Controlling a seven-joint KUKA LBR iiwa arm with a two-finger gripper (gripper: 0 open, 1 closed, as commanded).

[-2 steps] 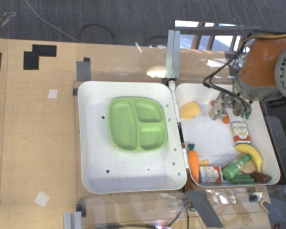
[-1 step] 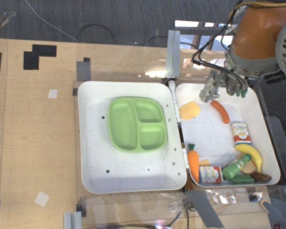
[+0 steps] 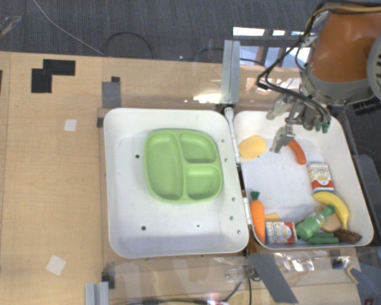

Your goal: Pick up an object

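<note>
Approach step: gripper [image 3: 286, 134] hangs over right bin [image 3: 359, 189] between yellow lemon [image 3: 252, 147] and orange sausage [image 3: 296, 150], finger state can't tell, nothing visibly held; next, descend onto one.

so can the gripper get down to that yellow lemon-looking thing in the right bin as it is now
Probably yes. The yellow piece lies alone on bare bin floor near the divider, nothing on top of it or touching it. The gripper hangs just to its right; the orange-red piece sits on the gripper's far side.
</note>
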